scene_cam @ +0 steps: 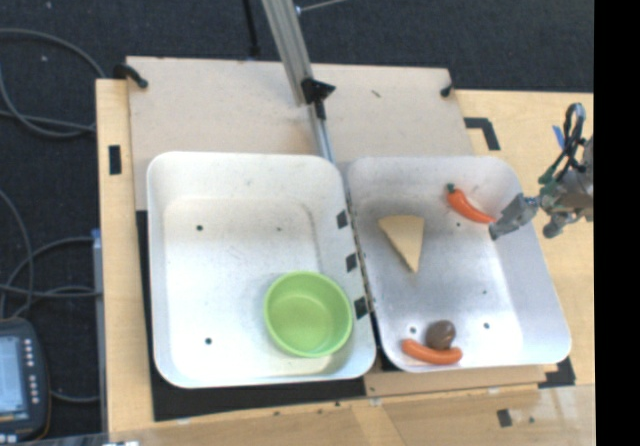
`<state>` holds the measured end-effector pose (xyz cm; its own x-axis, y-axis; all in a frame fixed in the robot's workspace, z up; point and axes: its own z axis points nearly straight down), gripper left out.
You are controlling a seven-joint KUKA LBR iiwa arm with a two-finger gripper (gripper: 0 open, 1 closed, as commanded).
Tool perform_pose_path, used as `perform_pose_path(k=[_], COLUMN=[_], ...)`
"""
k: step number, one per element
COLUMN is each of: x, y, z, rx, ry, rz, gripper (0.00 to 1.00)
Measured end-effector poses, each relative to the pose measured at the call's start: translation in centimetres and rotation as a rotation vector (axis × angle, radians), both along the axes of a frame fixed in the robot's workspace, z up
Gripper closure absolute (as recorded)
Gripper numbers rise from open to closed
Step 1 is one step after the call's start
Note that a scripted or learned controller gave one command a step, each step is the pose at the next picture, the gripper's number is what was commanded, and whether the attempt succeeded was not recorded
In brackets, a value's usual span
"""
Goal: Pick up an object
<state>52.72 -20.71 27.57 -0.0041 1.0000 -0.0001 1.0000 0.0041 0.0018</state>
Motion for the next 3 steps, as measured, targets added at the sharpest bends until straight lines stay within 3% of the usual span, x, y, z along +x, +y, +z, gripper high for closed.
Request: perform_pose_path(k=[1, 3], x=[0.0, 0.4], y=[0.0, -1.3], z=[0.0, -9.5], rx=[0.001, -0.002], ry=[0.0, 0.005], rz=[0.0, -0.006], gripper=[0.0, 0.0])
